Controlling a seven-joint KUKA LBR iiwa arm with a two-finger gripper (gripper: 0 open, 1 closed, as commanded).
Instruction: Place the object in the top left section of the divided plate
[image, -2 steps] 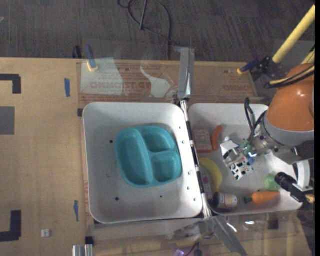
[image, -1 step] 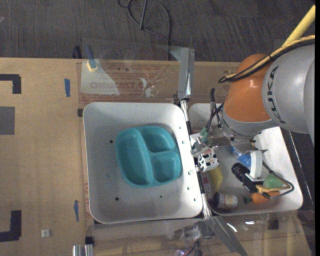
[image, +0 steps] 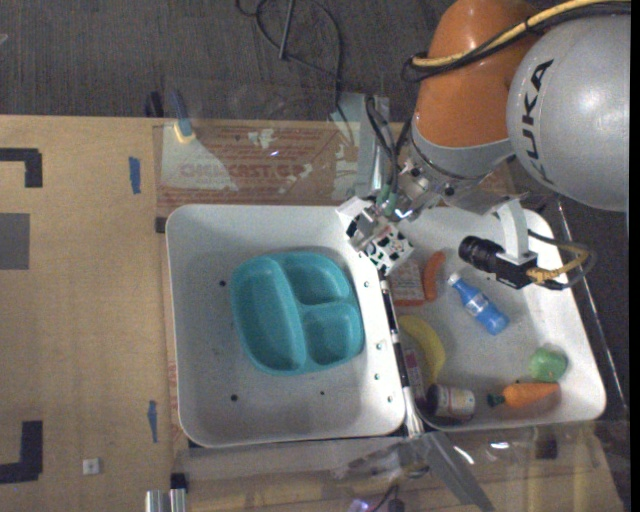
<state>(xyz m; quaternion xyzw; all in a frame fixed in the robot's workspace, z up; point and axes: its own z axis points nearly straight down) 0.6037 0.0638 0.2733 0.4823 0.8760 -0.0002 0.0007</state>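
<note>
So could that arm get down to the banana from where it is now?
Probably yes. The banana lies uncovered in the right bin, with nothing on top of it. The end effector hovers near that bin's upper left corner, so a short move looks enough, though neighbouring items sit close.

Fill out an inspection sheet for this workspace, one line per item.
Surface: two white bins side by side on a tan bench.
Job's things: teal divided plate in the left bin, sections bare.
Clutter: right bin holds a banana, blue bottle, carrot, green object, small can, orange piece.
Grippers: gripper over the divide between bins; nothing seen held.
Cables: yellow cable across the arm.
Surroundings: blue tape marks on the bench.
</note>
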